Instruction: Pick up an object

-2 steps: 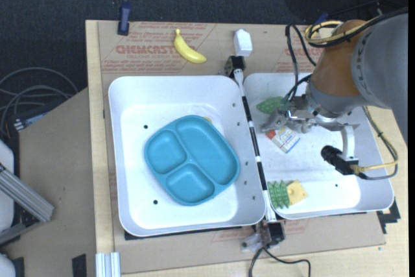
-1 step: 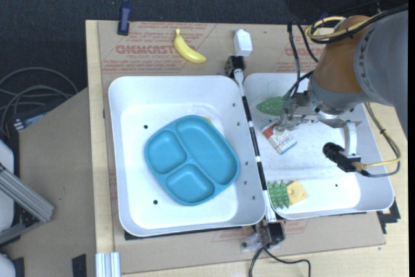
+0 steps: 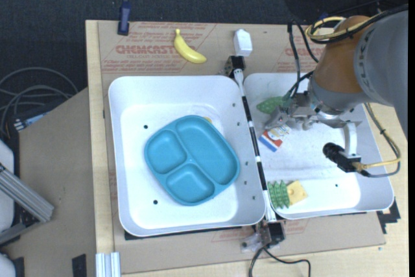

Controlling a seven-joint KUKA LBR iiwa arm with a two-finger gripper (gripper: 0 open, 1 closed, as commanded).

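1. A small dark blue object (image 3: 124, 17) is lying on the cardboard-covered bench (image 3: 155, 48), up and to the left of the left bin (image 3: 123, 159).
2. A yellow toy banana (image 3: 187, 50) is resting on the bench just above the left bin's top edge.
3. A blue divided plate (image 3: 190, 159) is sitting in the middle of the left bin, its three compartments facing up.
4. A small white block (image 3: 243, 41) is lying on the bench above the left bin's upper right corner.
5. A green leafy toy (image 3: 272, 104) is lying in the right bin (image 3: 369, 198), just across the left bin's right wall, near the top.
6. A small red, white and blue packet (image 3: 273, 139) is lying a little below it, also close to that shared wall.
7. A green textured piece (image 3: 279, 194) and a yellow block (image 3: 296, 192) are touching near the right bin's bottom edge, level with the left bin's lower right corner.
8. The gripper (image 3: 285, 115) is reaching down over the right bin, beside the leafy toy and just above the packet; I cannot tell from the blurred fingers how wide they are standing, and nothing is visibly between them.
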